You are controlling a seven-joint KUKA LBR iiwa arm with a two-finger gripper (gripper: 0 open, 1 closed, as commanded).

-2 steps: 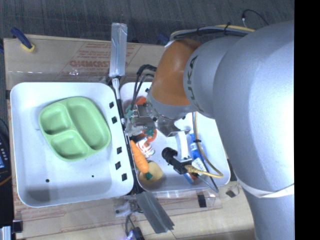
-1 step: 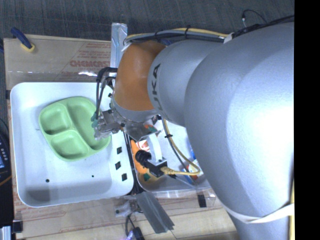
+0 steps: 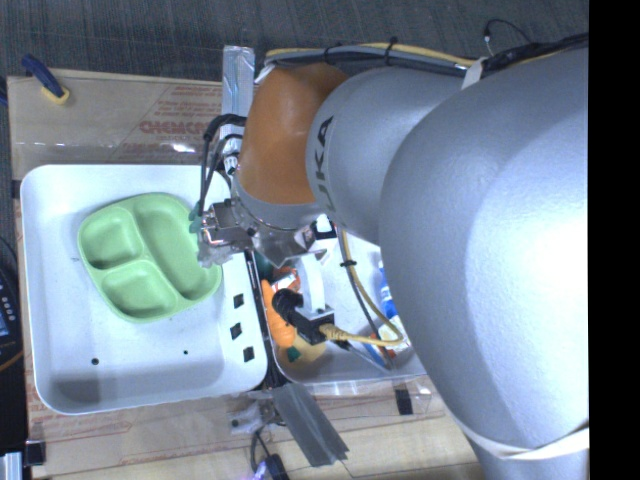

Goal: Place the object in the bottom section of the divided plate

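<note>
- Claw (image 3: 212, 236) sits at the right rim of the green divided plate (image 3: 128, 265), hanging off the grey arm (image 3: 450, 218). Cannot tell if it is open or closed, or whether it carries anything; the wrist blocks the view.
- Task object: not clearly identifiable. Best guess is the orange item (image 3: 285, 336) in the right bin (image 3: 340, 376), just under the wrist and partly hidden.
- Handling, as a judgement: the orange item looks small and light, maybe a toy or soft piece. Stiffness and slipperiness are unclear. Grip across its narrow middle, from above.
- Target: the bottom section (image 3: 145, 288) of the plate, the compartment nearest the lower edge of the view. Looks shallow with low rims, so a low release should do.
- The plate lies in the left bin (image 3: 60, 348), tilted in plan, well clear of the bin's left wall.
- Also in the right bin: a blue thing (image 3: 385, 296), near the orange item, mostly hidden.
- In the way: the wall between the bins, and the plate's right rim right beside the claw, which could get nudged.
- Blue-and-yellow clamp (image 3: 45, 80) on the surface (image 3: 120, 108), far off, no issue.
</note>
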